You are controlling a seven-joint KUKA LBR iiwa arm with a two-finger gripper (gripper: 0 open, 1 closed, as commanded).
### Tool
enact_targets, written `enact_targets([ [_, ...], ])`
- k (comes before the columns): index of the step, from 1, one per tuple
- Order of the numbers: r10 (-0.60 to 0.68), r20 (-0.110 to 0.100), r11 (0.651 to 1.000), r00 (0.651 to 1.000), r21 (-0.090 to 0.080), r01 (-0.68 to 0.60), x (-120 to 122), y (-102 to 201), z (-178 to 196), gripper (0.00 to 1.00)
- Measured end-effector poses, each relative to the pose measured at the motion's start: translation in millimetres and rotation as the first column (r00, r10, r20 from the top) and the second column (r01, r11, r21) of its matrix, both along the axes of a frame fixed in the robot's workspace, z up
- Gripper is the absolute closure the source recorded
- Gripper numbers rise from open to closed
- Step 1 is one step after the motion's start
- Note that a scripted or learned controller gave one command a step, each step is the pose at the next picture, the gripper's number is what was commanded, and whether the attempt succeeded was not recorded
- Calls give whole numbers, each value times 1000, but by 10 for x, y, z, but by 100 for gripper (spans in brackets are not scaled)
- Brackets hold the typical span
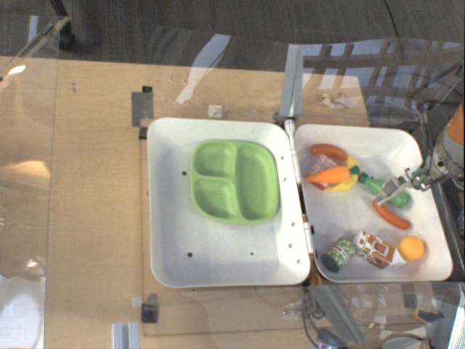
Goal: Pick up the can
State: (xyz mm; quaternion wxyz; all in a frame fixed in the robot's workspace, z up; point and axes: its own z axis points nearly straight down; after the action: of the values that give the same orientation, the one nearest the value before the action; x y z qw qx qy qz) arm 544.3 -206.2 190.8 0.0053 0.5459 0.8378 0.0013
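The left bin carries a green divided plate, set toward its far right part; the near half and the left strip of that bin's floor are bare white. The two bins meet along a narrow seam in the middle of the bench.

In the right bin, the can lies on its side in the near left corner, almost against the near rim and close to the left wall. Just beside it to the right is a small brown-and-white carton, then an orange near the right rim. Toward the far left of this bin sit a sausage, a carrot and a yellow piece, bunched together. A second sausage lies nearer the middle right. The clearest open floor is the patch between the far cluster and the can.

The gripper hangs over a green toy right of centre, well apart from the can; its fingers look slightly spread, with nothing clearly between them.
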Motion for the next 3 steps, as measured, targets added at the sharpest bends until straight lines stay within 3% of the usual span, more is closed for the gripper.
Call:
enact_targets([
  [1, 166, -4, 986, 986, 2, -166, -182, 798, -573, 0],
  [2, 494, -4, 869, 869, 0, -494, -536, 701, -547, 0],
  [3, 313, 8, 950, 950, -8, -313, -510, 1023, -967, 0],
])
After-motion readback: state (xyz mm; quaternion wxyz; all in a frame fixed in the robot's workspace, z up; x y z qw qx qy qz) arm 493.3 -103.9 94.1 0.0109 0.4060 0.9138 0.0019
